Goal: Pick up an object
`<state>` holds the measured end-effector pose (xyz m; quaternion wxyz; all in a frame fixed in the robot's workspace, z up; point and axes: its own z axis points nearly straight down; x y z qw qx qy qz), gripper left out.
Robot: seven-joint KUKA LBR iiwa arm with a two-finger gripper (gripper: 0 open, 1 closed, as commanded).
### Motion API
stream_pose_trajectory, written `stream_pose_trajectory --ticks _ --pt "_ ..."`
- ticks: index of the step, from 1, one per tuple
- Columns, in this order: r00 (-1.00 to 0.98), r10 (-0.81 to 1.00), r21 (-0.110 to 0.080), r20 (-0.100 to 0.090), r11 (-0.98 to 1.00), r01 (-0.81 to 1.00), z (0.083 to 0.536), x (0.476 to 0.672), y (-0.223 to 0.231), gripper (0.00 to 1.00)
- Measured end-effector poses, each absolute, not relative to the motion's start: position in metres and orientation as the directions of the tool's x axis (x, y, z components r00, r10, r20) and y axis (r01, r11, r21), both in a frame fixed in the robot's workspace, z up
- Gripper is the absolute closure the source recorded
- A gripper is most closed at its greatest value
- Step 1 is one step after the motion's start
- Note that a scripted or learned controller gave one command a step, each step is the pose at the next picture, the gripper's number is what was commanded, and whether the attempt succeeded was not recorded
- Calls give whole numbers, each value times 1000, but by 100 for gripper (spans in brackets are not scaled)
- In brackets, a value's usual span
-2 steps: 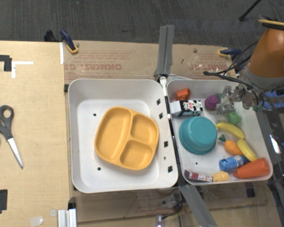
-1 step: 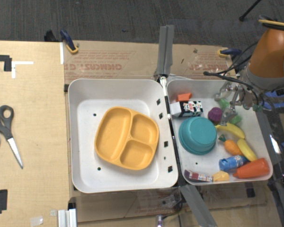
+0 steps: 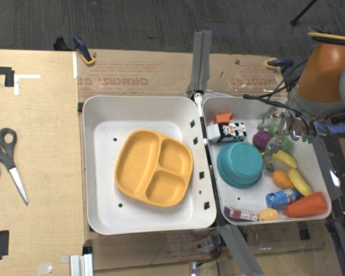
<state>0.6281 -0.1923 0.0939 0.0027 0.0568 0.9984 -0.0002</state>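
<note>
My gripper hangs low over the back right part of the right bin, its metal body cluttered with cables. Right beside it on the left lies a purple object, and a green piece sits just under it. In front of the gripper are a yellow banana, a second yellow piece and a small orange fruit. A teal bowl stands upside down in the bin's middle. I see nothing clearly held between the fingers.
The right bin also holds a black-and-white carton, an orange block, a blue packet, a red-orange carrot, a tube and a yellow lump. An orange divided plate lies in the left bin. Scissors lie on the bench at left.
</note>
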Motion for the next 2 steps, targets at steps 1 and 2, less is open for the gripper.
stream_pose_trajectory --ticks 1,2 --pt "-984 178 0 -2 984 178 92 509 -165 0" --pt "-984 176 -2 -8 984 176 102 511 -165 100"
